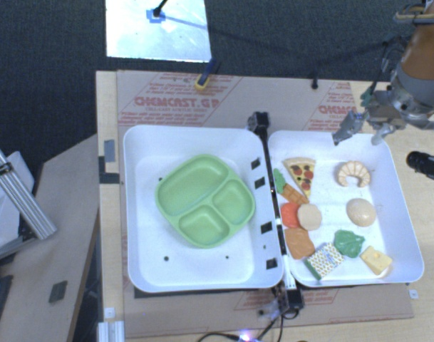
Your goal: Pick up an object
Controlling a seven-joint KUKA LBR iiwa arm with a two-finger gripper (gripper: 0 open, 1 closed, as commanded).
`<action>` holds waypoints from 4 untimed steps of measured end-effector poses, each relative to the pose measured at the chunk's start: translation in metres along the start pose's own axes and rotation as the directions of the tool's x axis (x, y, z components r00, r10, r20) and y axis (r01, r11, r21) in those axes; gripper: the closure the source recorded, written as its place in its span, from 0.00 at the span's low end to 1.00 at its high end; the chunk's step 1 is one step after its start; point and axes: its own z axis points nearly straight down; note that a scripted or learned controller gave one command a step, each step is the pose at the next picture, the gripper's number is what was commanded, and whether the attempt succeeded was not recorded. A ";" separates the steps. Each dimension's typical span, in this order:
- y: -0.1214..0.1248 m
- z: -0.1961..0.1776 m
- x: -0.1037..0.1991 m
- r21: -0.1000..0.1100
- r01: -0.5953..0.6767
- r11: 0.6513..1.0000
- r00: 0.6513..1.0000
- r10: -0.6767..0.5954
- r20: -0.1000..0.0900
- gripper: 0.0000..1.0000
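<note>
While red "CHEMCAST GP" print [177, 102] marks the bench sheet, the claw [364, 129] hangs spread, empty.

Even, soft overhead light, both white bins [202, 137] bright but not blown out, faint short shadows under the toy food, a shiny metal sheet [158, 20] at the far left showing pale glare, dark floor dim, overall image slightly soft and grainy, arm [422, 63] at the far right mildly blurred

Glossy white plastic bins [192, 137], matt green plastic divided plate [204, 201], brown cardboard sheet [174, 100] beneath, smooth plastic toy foods [360, 211]
</note>
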 end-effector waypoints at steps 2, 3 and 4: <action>0.009 0.039 -0.004 -0.007 0.000 1.000 1.000 0.000 0.001 0.00; 0.008 0.100 0.004 -0.005 0.001 1.000 1.000 -0.001 0.000 0.00; 0.008 0.163 0.003 -0.004 -0.001 1.000 1.000 0.001 0.000 0.00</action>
